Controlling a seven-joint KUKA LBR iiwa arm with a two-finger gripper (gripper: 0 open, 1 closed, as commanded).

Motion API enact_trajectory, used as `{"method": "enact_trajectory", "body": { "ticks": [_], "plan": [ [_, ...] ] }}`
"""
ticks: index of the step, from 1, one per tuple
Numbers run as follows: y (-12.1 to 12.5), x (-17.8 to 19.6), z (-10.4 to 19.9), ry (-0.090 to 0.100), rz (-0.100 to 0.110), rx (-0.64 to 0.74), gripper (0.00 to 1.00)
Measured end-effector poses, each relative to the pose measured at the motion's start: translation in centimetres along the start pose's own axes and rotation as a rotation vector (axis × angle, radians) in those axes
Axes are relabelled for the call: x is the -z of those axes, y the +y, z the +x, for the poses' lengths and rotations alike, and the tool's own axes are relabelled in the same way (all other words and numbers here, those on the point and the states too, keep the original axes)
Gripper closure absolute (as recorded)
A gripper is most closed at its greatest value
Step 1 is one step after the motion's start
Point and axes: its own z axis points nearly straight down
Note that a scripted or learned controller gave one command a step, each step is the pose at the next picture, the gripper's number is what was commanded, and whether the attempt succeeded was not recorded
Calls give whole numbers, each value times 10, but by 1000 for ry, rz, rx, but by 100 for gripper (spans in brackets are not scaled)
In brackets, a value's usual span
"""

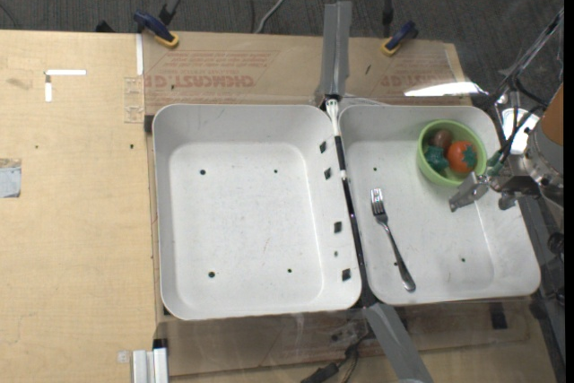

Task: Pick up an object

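In the right bin (448,282) a green bowl (451,154) stands at the back right and holds an orange ball, a teal piece and a brownish piece. A metal fork (392,239) lies in the middle of that bin, tines toward the back. My gripper (485,196) hangs just in front of the bowl's near right rim, over the bin's right side. Its fingers (463,197) stand apart, open, with nothing between them. The fork lies well to its left.
The left bin (251,296) sits beside the right one, with a grey divider bar (336,58) running back between them. Brown cardboard (233,72) lies behind the bins, held by two clamps. A wooden benchtop (72,193) extends to the left.
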Motion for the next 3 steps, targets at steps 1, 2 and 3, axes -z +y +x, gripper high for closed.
{"method": "enact_trajectory", "body": {
  "ticks": [1,2,3],
  "plan": [
    [111,-73,42,-1,-1,388,0],
    [114,-120,60,-2,-3,521,0],
    [165,-120,59,-1,1,543,0]
  ]
}}
